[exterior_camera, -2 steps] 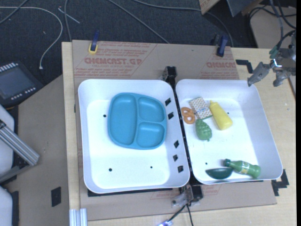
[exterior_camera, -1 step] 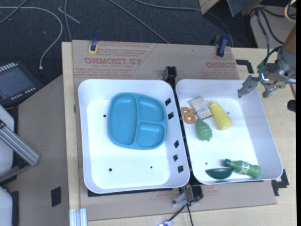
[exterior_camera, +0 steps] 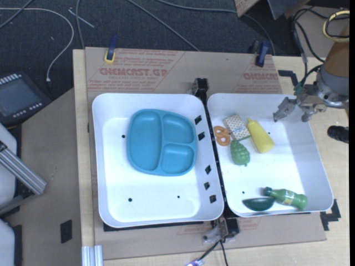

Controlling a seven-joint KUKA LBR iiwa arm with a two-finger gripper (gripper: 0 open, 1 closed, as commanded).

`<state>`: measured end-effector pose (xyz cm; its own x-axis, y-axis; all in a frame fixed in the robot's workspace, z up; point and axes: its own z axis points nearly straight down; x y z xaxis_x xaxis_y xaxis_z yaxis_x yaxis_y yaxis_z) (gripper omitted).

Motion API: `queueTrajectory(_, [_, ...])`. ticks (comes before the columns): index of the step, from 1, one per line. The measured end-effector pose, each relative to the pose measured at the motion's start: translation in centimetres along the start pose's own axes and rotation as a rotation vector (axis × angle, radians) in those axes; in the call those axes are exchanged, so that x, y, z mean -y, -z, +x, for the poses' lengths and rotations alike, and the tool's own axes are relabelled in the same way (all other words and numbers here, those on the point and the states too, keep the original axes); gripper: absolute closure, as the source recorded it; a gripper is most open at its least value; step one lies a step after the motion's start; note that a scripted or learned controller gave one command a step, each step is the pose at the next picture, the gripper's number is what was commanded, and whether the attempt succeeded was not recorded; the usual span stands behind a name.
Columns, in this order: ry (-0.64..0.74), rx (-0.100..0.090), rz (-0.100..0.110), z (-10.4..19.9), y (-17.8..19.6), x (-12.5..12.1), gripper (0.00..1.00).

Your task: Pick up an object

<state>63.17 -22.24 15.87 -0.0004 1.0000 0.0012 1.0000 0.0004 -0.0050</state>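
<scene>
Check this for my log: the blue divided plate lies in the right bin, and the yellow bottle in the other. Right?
Not quite. The camera view shows the blue divided plate in the left bin; the yellow bottle lies in the right bin.

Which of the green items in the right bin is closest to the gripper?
The green strawberry-shaped toy beside the pretzel; the other green ones lie at the bin's near edge.

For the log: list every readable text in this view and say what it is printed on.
"CHEMCAST GP", red print, partly blurred, on the brown board behind the left bin.
Red print on the board behind the right bin: too blurred to read.
Green bottle label: too small to read.
</scene>
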Motion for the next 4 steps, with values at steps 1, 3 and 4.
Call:
queueTrajectory(1, [0.000,-0.003,0.001,0.5,-6.1,0.6,0.00])
queueTrajectory(3, [0.001,0.003,-0.011,0.6,0.0,-0.2,1.00])
queueTrajectory(4, [0.001,0.003,-0.010,0.6,4.4,-0.3,1.00])
